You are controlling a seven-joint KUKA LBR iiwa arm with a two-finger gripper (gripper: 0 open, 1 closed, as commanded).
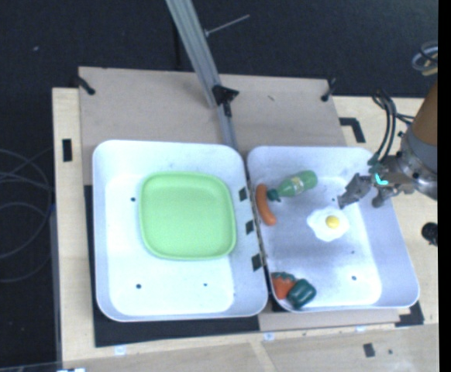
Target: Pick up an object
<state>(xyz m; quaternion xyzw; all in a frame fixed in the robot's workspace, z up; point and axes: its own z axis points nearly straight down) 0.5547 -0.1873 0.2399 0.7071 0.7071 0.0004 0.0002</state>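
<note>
The left bin (109,231) carries a green plate (187,215); the right bin (392,277) holds the small things. The gripper (363,194) hangs over that bin's upper right, fingers apart and empty, just beside the fried egg (328,225). That egg lies flat, so the fingers may skid off it. The green bottle (295,184) could roll; the sausage (265,205) hugs the wall.

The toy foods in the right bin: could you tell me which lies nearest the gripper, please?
The fried egg, white with a yellow yolk, lies just left of the gripper; the green bottle, sausage and corner pieces lie farther.
</note>
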